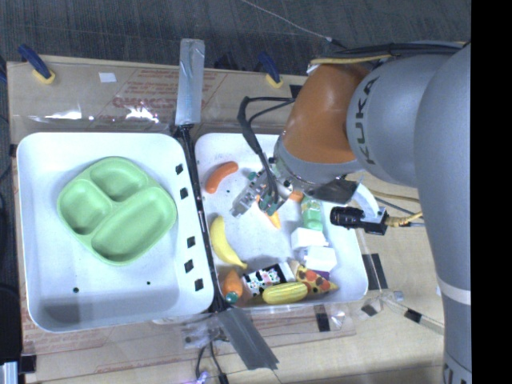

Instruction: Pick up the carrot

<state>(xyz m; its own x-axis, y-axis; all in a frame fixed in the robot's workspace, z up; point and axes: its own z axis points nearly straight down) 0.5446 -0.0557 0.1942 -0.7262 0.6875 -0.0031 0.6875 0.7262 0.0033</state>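
Two white bins: one point(48, 294) well left of the gripper point(258, 194), one point(352, 274) beneath it. One green divided plate point(117, 208), far left. One orange sausage-shaped piece point(221, 176), just left. One banana point(225, 244), below-left. One yellow piece point(285, 293), below. Two white blocks point(314, 246), lower right.

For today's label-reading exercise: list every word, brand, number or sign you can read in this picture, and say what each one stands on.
"KUKA": on the grey arm, beside its orange band, letters running up the casing.
Red print on the clear sheet behind the bins: too blurred to read.
Black-and-white patterned box in the right bin: too small to read.
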